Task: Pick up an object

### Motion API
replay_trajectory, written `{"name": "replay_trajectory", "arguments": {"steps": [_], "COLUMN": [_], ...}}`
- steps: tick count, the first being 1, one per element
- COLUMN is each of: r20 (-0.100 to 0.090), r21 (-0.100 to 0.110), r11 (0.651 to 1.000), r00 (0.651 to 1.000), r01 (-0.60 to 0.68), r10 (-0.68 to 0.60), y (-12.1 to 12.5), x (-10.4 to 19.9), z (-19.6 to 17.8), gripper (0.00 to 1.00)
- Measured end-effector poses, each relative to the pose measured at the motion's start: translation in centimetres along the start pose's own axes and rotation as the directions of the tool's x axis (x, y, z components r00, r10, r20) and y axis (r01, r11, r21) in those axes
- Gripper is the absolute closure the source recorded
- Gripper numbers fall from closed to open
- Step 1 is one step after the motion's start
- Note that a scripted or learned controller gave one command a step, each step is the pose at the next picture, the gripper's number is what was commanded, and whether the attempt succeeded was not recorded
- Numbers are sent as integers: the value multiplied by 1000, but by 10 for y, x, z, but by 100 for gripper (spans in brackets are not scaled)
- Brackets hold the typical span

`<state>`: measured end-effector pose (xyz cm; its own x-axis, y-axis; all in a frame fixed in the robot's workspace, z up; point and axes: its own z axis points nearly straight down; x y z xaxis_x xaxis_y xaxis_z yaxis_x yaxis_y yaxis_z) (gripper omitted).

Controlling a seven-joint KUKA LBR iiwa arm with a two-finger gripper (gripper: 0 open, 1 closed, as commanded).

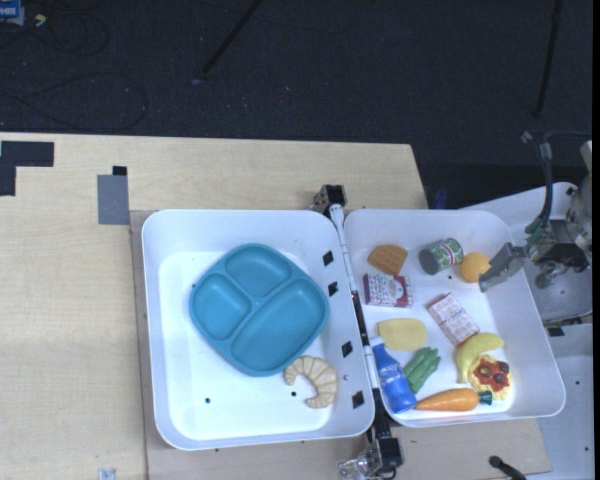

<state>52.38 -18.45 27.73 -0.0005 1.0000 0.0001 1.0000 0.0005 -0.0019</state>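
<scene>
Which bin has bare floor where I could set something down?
Left bin: bare strips between the blue plate and the left wall, and along the near edge left of the croissant. Right bin is crowded; only small gaps around the snack packet.

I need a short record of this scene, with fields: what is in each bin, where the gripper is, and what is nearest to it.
left bin: blue divided plate, croissant
right bin: can, orange fruit, blue bottle, carrot, banana, other toy foods
gripper: over the right bin's upper right part
nearest thing: orange fruit, just left of the gripper
held: nothing seen between the gripper's parts
</scene>
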Motion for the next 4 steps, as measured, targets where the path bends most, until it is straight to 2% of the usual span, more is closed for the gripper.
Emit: {"name": "replay_trajectory", "arguments": {"steps": [1, 2, 3, 4], "r20": [-2, 6, 3, -5], "r21": [3, -21, -10, -3], "r11": [1000, 1000, 1000, 1000], "r00": [1000, 1000, 1000, 1000], "r01": [0, 2, -3, -6], "r10": [0, -2, 3, 6], "y": [-19, -18, -43, -43], "x": [20, 26, 58, 59], "z": [127, 184, 187, 179], "gripper": [0, 0, 0, 100]}}
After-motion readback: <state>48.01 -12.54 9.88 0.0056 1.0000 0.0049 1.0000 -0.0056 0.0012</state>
